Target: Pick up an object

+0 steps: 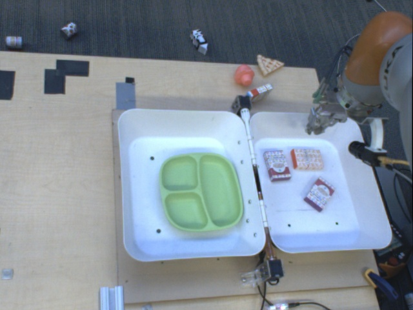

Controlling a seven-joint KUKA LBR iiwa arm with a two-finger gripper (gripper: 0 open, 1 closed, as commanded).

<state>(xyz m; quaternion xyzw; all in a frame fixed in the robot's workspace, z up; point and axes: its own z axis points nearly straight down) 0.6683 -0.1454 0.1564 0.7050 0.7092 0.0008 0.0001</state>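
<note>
Scene evenly and brightly lit from overhead; light diffuse, shadows weak. White bins (187, 124) nearly blown out, inner walls washed to a bluish white, little surface detail kept. Soft, short shadows noted under the green tray (201, 192) and small packets (319, 194). Dark carpet (161, 11) beyond the tabletop (58, 173) rendered grainy. Overall focus soft; print on packets unreadable. Arm (381, 41) at right slightly blurred.

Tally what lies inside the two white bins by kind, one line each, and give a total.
Green divided tray, in the left bin: 1
Small printed packets, in the right bin: 3, namely a red and white one, an orange one and a dark red one
Total: 4
</note>
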